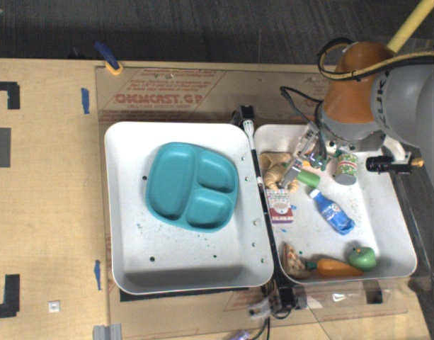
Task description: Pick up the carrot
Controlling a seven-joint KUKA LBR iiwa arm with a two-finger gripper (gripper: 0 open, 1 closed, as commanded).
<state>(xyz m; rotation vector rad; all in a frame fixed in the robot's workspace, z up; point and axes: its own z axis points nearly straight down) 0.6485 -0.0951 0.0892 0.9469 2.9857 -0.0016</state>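
Observation:
The carrot (335, 266) is orange and lies flat along the front wall of the right bin (397, 211), its right end touching a green round fruit (363, 258). My gripper (301, 160) hangs low over the bin's back left part, among a beige lumpy item (273, 168) and a green-capped piece (308, 178). It is well away from the carrot, which lies toward the near edge. Nothing shows as held.
The left bin (124, 211) holds a teal divided plate (192, 185). In the right bin are also a blue bottle (333, 213), a small can (346, 167), a red-and-white packet (280, 207) and a brown item (294, 261) left of the carrot. A black divider (259, 190) separates the bins.

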